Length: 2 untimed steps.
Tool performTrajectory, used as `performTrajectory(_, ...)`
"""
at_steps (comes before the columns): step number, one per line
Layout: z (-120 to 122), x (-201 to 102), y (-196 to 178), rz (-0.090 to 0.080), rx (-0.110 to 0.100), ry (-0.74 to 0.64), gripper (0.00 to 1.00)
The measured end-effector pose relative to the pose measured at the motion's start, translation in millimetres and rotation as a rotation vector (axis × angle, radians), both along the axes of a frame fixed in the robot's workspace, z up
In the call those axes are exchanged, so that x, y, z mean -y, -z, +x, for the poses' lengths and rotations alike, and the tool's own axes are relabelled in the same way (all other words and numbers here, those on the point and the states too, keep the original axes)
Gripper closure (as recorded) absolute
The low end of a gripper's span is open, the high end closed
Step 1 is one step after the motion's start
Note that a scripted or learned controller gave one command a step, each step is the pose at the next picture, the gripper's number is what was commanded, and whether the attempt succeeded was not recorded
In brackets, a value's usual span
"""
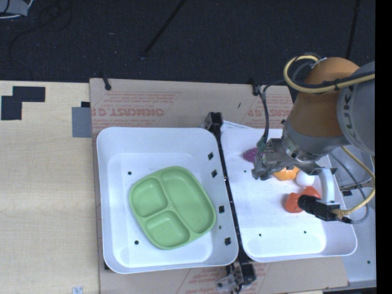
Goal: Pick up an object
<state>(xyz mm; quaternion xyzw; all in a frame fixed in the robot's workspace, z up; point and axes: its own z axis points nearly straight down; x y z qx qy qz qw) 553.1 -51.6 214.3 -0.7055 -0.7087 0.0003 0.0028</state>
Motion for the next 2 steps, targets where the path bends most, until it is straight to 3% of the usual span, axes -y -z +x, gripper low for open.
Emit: performTrajectory(2, 3.1, -115.3, 2.2, -0.002, -0.001, 0.001, 1.00)
